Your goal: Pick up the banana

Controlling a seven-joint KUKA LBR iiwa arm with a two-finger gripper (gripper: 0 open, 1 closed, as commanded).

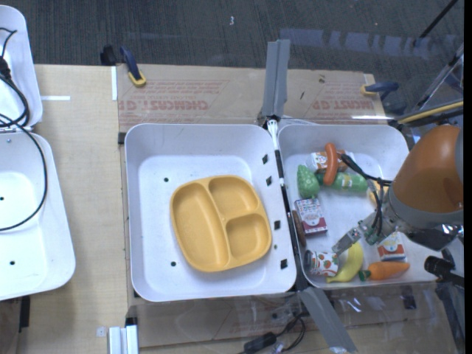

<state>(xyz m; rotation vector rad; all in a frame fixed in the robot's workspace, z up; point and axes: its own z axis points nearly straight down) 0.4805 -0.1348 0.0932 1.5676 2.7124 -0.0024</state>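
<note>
White bins, two: the left bin holds one yellow plate. The right bin holds the gripper, fingers spread, one banana just below them, one carrot beside it, one green bottle above, and two small cartons, labels perhaps unreadable.

The banana was yellow and short, gently curved, with a darker tip at its lower end. It lay flat on the floor of the right bin, near that bin's front wall, running at a slant from its upper end on the right down to its lower end on the left. A small can touched it on the left, and a carrot lay just beside it on the right.
</note>
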